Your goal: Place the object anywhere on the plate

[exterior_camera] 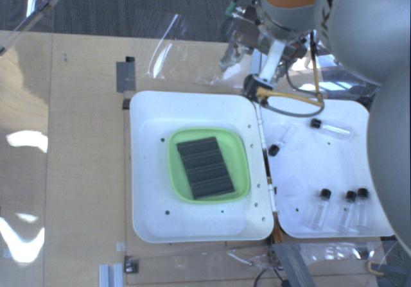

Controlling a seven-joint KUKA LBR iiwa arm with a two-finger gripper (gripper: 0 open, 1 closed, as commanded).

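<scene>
No readable text, labels, numbers or signs anywhere

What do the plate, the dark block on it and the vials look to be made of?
Plate: likely plastic, lime green, smooth, with a soft sheen. Block: dark grey and matte with ridged bands, perhaps rubber or foam; I cannot tell which. Vials: clear glass or plastic, since the white bin shows through them, with black caps.
</scene>
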